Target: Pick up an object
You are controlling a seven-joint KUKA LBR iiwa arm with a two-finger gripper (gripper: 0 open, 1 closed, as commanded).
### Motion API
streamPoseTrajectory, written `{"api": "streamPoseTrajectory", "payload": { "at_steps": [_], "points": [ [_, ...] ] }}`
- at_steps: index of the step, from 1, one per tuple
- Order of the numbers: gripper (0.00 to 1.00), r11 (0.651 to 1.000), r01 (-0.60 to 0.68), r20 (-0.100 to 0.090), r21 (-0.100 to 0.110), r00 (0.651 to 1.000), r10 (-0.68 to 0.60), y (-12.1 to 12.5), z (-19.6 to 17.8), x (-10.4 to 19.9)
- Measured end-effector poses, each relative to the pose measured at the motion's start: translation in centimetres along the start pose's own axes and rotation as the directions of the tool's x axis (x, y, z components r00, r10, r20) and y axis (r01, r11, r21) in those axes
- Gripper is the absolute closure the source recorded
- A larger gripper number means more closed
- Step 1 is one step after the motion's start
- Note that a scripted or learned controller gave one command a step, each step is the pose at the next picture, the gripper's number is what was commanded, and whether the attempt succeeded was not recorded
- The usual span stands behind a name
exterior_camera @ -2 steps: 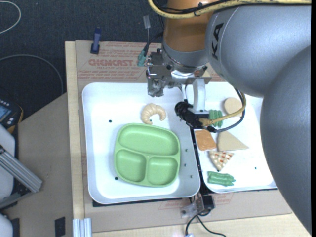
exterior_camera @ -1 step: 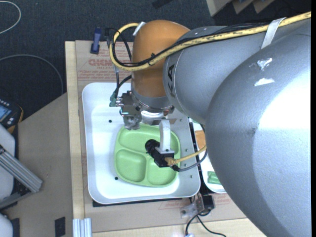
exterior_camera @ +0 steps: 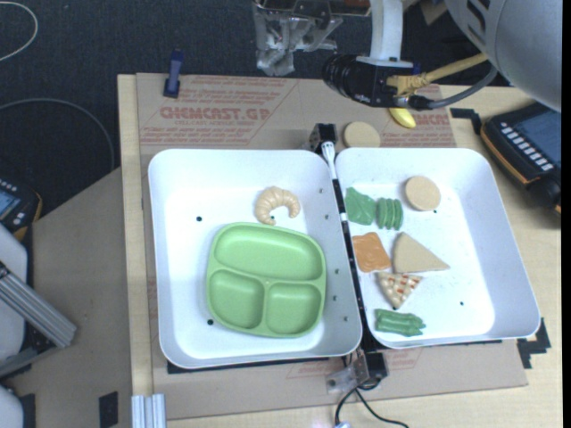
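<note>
A: What's the biggest thing on the bench?

B: The two shallow white plastic bins, side by side. The left bin [exterior_camera: 169, 239] and the right bin [exterior_camera: 500, 266] touch along their inner edges, over a brown cardboard sheet [exterior_camera: 223, 105] with red print.

A: And the arm?

B: The grey robot arm [exterior_camera: 517, 25] fills the 1 o'clock corner. Its two-finger gripper [exterior_camera: 284, 47] hangs at 12 o'clock, beyond the far edge of the left bin and above the cardboard. Nothing sits between its fingers; whether they are spread or closed I cannot tell.

A: What's in the left bin?

B: A light green plastic divided tray [exterior_camera: 266, 279] with three compartments, lying flat toward 6 o'clock of that bin. Just beyond it, at its 12 o'clock, a pale tan croissant-shaped toy [exterior_camera: 277, 203], close to the tray's rim; touching or not I cannot tell.

A: The right bin?

B: Toy food pieces, largest first: a beige triangular wedge [exterior_camera: 417, 255] near the middle; a dark green ridged piece [exterior_camera: 374, 209] at its 10 o'clock; an orange square slab [exterior_camera: 370, 251] just beside the wedge at 9 o'clock; a round tan disc [exterior_camera: 422, 193] at 12 o'clock; a green pod-like piece [exterior_camera: 399, 323] at 6 o'clock; a small waffle-patterned triangle [exterior_camera: 398, 286] between the wedge and the pod.

A: Anything outside the bins?

B: A second tan disc [exterior_camera: 361, 135] on the cardboard just beyond the right bin, a yellow piece [exterior_camera: 403, 117] at its 1 o'clock, and a small blue clip [exterior_camera: 173, 72] at 11 o'clock of the sheet.
</note>
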State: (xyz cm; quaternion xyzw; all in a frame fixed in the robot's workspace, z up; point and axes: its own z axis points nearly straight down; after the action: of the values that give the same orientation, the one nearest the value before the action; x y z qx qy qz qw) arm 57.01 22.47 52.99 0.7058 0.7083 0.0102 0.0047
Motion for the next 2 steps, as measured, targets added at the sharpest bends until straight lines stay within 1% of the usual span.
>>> {"api": "streamPoseTrajectory", "payload": {
  "at_steps": [1,2],
  "points": [
    [1.0,0.999,-0.005,0.014,0.039,1.0,0.004,-3.5,29.0,-0.3],
    [1.0,1.0,-0.004,0.007,0.017,1.0,0.004,1.0,27.6,-0.3]
  ]
}}
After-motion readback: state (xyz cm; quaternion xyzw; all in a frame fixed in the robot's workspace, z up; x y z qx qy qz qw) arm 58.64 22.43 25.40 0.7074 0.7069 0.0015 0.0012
